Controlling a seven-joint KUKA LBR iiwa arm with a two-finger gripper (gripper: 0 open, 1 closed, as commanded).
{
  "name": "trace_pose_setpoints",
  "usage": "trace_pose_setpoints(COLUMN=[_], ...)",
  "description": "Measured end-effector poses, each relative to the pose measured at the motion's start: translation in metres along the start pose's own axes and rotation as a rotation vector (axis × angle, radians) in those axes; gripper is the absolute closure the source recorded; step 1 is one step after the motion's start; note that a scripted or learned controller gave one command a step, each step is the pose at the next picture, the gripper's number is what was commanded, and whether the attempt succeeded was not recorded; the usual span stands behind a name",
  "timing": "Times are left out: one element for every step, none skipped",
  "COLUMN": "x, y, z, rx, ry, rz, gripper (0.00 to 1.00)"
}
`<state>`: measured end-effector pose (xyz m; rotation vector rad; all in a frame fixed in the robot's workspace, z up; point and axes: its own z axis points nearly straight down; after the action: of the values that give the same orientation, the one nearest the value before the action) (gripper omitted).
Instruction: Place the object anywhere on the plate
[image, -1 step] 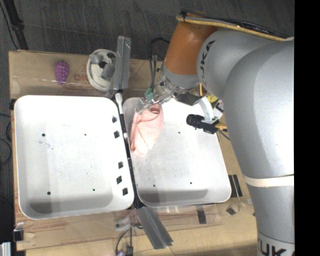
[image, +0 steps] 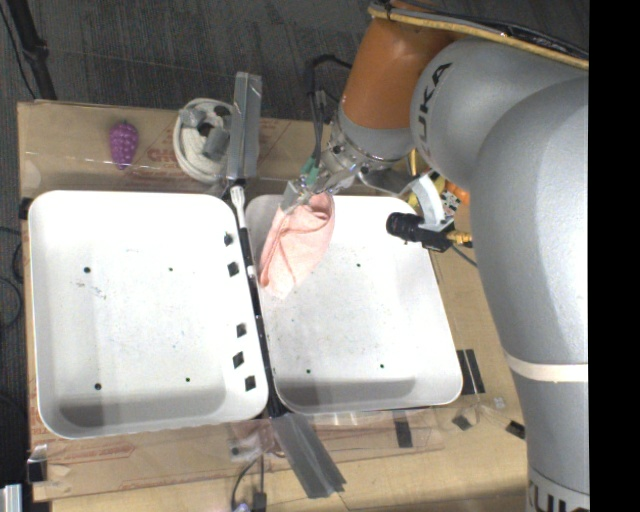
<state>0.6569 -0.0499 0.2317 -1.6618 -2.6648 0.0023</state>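
- A grey KUKA arm (image: 500, 200) with an orange band reaches in from the right, over the far edge of the right bin (image: 400, 340).
- Its gripper (image: 315, 185) sits near the far left corner of that bin. The fingers pinch the top of a pink cloth (image: 298, 245), which hangs down from them.
- The cloth's lower end drapes towards the left wall of the right bin, close to the divider between the two bins. Whether it touches the bin floor is hard to tell.
- No plate can be made out on the bench, so the target is uncertain.
- Judgement: the cloth is being carried. To do this well, lift it high enough that the trailing end clears the bin walls, move slowly so it does not swing or slip, and release only once it is over the target.
- The left bin (image: 130, 310) is shallow and white, like the right one.
- Both bins sit on a brown bench (image: 60, 150). Near its far left corner lies a small purple grape bunch (image: 123, 143), and beside it a coil of white cable (image: 203, 138).
- Dark flooring lies beyond the bench.
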Motion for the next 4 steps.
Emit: trace_pose_setpoints(x=[0.041, 0.087, 0.137, 0.197], y=[0.001, 0.000, 0.002, 0.003], z=[-0.004, -0.012, 0.001, -0.005], rx=[0.002, 0.001, 0.001, 0.001], ry=[0.001, 0.000, 0.001, 0.000], rz=[-0.406, -0.810, -1.119, -1.123], gripper=[1.00, 1.00, 1.00, 1.00])
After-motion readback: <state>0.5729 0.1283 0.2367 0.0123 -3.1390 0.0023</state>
